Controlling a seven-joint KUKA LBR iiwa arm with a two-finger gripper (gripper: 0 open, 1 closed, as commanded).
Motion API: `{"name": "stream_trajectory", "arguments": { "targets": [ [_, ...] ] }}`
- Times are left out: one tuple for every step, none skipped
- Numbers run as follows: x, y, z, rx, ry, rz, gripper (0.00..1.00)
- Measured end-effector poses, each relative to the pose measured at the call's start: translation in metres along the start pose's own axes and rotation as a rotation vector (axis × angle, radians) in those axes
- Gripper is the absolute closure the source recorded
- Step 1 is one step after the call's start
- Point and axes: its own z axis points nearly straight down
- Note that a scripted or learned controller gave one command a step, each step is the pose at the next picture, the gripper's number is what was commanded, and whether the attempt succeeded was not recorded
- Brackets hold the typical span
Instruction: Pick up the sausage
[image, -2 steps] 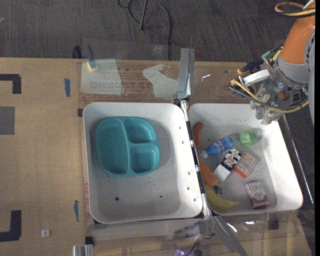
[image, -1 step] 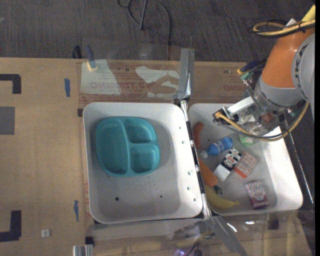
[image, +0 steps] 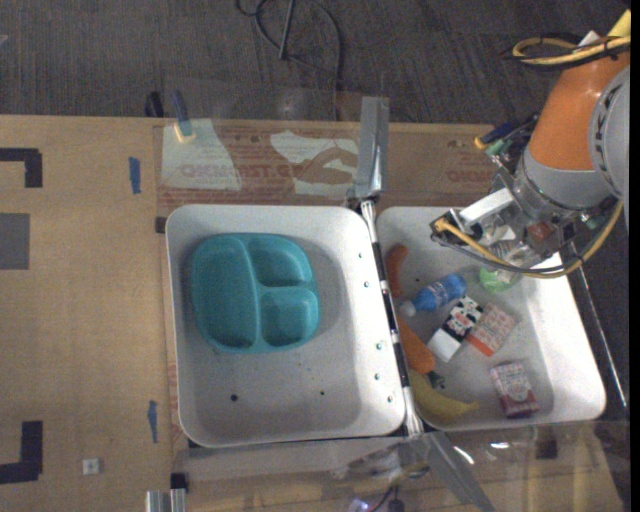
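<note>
The view looks down on two shallow white bins. Nearest the lower edge of the right bin (image: 585, 395), a yellow banana (image: 440, 400) lies in the lower left corner, and a small red packet (image: 513, 388) sits to its right. Just above the banana, an orange carrot (image: 417, 350) runs along the bin's left wall. Further up, in the middle of the bin, a black-and-white carton (image: 455, 328) lies beside a pale red-and-white box (image: 491, 329), the two touching or nearly so. A small bottle with a blue label (image: 437, 295) lies just above them, tilted.

The sausage (image: 397, 270), reddish-orange and long, lies against the left wall of the right bin near its upper corner, roughly upright in the view. The gripper (image: 495, 248) hangs over the upper right part of the same bin, well apart from the sausage and to its right, with the bottle lying between and below them. Cables and the wrist hide its fingers, so I cannot tell whether they are apart or together. A green thing (image: 497, 279) shows just under it.

In the left bin (image: 190, 400), a teal divided plate (image: 254, 291) rests in the upper part.
</note>
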Motion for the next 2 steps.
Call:
{"name": "stream_trajectory", "arguments": {
  "targets": [
    [-0.0005,0.0013,-0.0095,0.001,0.000,0.004,1.00],
    [-0.0009,0.0025,-0.0188,0.002,0.001,0.008,1.00]
  ]
}}
